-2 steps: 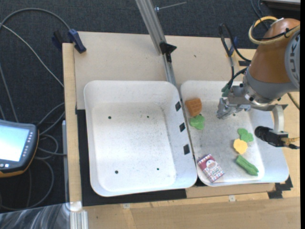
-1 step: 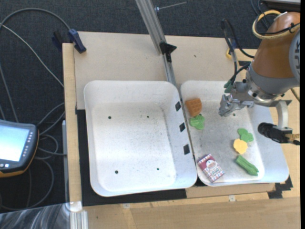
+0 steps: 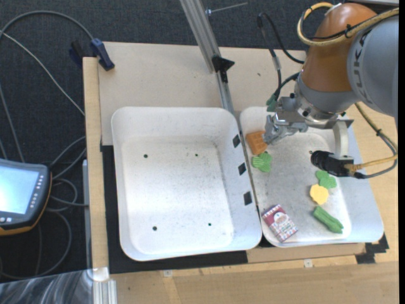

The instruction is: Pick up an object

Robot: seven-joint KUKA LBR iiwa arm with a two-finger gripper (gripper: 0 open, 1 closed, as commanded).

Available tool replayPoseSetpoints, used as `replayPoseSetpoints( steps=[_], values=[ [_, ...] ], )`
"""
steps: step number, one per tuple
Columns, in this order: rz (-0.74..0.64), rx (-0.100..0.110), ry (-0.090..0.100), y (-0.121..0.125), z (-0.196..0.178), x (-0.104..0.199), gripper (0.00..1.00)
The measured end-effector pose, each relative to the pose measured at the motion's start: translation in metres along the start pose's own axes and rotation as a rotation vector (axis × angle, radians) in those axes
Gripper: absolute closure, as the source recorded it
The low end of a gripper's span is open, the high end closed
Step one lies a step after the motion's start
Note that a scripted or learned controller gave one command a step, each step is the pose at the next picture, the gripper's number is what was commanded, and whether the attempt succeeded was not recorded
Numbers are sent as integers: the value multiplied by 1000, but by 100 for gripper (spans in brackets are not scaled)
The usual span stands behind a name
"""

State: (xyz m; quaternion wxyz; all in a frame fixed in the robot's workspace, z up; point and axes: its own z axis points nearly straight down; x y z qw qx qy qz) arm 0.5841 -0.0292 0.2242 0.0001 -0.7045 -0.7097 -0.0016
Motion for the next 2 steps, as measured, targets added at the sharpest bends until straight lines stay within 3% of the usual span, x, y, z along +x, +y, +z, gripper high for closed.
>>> replayPoseSetpoints(
  steps=[1,2],
  values=[
    [0,-1,0,28,4,47,100],
    [0,1,0,38,7,101,100]
  ],
)
